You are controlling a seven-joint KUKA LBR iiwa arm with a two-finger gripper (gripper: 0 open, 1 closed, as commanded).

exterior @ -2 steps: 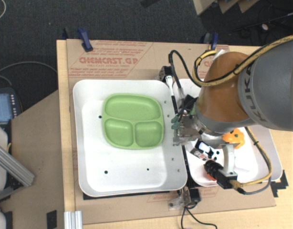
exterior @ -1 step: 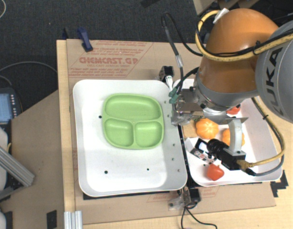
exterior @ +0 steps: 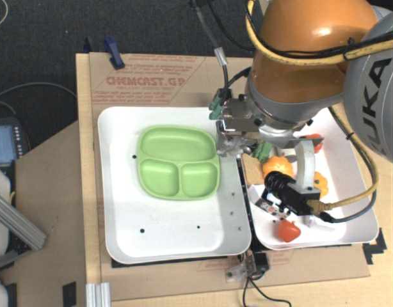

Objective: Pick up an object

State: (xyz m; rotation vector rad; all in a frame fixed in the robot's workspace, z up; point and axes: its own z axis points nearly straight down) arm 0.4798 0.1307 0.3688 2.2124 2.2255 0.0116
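Arm — upper right, over right bin. Hand sits above orange toy, centre right; its opening cannot be told. Toy likely light, stiff, smooth — grip across its widest part.

The left bin and right bin look like smooth white plastic with a soft sheen. The green tray is moulded plastic, smooth and satin. The bench is faced with matt brown paper or card, printed in red. The orange band on the arm is glossy, with bright highlights; the grey shell is smooth and duller. The red piece and orange piece seem smooth plastic. The floor is dark, rough, carpet-like. The rail looks like brushed metal.
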